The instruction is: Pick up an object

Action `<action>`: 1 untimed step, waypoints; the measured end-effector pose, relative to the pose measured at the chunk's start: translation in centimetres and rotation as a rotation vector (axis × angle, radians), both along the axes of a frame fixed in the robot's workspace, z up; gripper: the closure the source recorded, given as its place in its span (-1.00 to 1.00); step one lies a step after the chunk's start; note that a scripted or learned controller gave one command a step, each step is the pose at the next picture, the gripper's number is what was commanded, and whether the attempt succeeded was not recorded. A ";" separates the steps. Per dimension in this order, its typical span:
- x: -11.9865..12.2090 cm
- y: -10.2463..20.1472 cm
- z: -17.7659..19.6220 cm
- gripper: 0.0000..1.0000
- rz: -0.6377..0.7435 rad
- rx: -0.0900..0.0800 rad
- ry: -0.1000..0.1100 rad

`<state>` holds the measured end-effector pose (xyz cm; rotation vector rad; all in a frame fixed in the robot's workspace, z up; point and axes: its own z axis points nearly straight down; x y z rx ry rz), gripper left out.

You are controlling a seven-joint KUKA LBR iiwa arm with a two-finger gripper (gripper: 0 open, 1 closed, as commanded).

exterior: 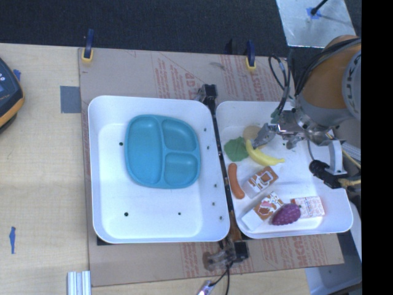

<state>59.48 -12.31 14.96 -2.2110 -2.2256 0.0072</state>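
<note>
Tool (268, 135) above banana (264, 157), near rim

Gripper (265, 135) above banana (264, 157) in right bin (344, 220) — blue plate (163, 150) left.

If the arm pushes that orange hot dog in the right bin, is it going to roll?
Probably: the hot dog looks like a smooth rounded cylinder lying flat, so a sideways push would likely roll it. It lies beside the bin wall, which may stop it. Its glossy surface could slip.
</note>
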 end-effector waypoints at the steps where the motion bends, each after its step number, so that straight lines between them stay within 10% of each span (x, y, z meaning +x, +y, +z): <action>1: 6.1 2.9 -5.9 -1.00 -0.001 -0.001 -0.002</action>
